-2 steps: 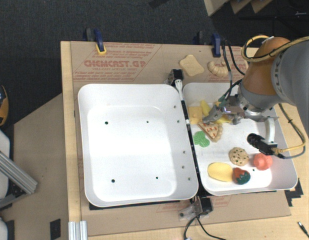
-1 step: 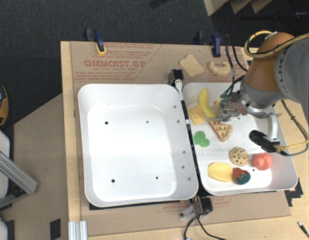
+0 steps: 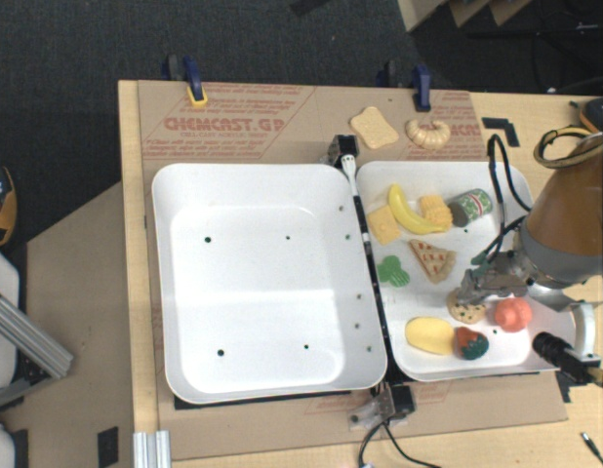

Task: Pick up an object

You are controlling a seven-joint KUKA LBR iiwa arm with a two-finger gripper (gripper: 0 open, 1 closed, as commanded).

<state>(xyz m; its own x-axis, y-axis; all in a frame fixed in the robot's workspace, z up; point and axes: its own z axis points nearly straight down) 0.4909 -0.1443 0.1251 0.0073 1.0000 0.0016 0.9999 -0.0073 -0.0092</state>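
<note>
My gripper (image 3: pixel 474 293) hangs low over the front right part of the right bin (image 3: pixel 516 367), just above a brown cookie (image 3: pixel 464 311). A red tomato (image 3: pixel 512 314) lies right of it, with a yellow lemon (image 3: pixel 430 335) and a strawberry (image 3: pixel 470 342) in front. Farther back lie a pizza slice (image 3: pixel 432 259), green broccoli (image 3: pixel 393 272), a banana (image 3: pixel 411 213), cheese pieces (image 3: pixel 383 224) and a green can (image 3: pixel 470 205). Nothing visibly sits between the fingers.
The left bin (image 3: pixel 262 281) sits beside the right one. A bread slice (image 3: pixel 374 128) and a pretzel-like pastry (image 3: pixel 428 133) rest on the cardboard behind the bins. Blue clamps (image 3: pixel 192 78) hold the board's back edge. A black cable (image 3: pixel 499 178) loops over the right bin.
</note>
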